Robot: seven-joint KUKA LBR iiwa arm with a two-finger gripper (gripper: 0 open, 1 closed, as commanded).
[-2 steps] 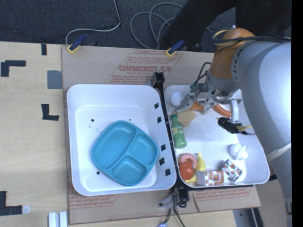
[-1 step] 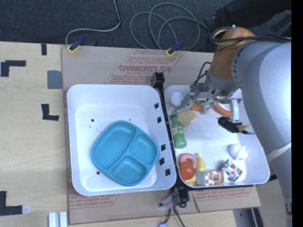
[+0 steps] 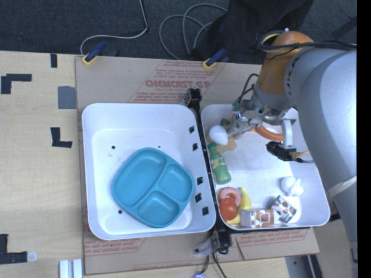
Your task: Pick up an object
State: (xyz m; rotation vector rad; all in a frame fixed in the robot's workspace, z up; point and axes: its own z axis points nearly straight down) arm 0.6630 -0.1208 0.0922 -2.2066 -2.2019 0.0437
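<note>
My gripper (image 3: 239, 124) hangs low over the back left part of the right bin (image 3: 317, 185), reaching in from the right. Just to its left lies a white egg-shaped object (image 3: 218, 135), close to the gripper but apart from it. A small tan piece (image 3: 227, 145) lies beneath the gripper's tip. An orange curved item (image 3: 269, 131) lies right of the gripper, partly hidden by the wrist. I see nothing clearly held.
A green bottle (image 3: 219, 165) lies along the right bin's left wall. Near its front are a red tomato (image 3: 229, 202), a yellow banana (image 3: 244, 199), a printed carton (image 3: 268, 214) and a white crumpled thing (image 3: 291, 185). The left bin (image 3: 95, 120) holds a blue divided plate (image 3: 152, 186).
</note>
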